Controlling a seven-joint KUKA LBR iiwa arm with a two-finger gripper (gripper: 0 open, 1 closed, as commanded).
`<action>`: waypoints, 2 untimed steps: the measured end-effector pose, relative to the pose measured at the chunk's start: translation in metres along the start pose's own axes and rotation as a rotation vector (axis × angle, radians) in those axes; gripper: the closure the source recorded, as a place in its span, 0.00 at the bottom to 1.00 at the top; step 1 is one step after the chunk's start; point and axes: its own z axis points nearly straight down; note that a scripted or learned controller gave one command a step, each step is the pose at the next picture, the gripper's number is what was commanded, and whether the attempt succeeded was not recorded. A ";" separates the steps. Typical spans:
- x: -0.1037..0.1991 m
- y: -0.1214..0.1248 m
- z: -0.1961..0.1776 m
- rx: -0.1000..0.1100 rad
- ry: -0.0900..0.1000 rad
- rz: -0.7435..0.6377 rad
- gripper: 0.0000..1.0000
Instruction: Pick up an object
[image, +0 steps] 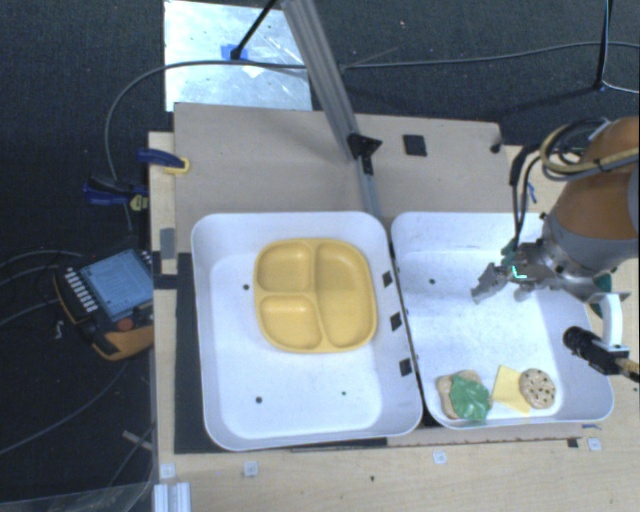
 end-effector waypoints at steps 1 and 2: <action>0.000 0.001 -0.001 -0.003 -0.001 0.000 0.00; -0.008 0.007 0.048 0.001 -0.001 0.003 0.00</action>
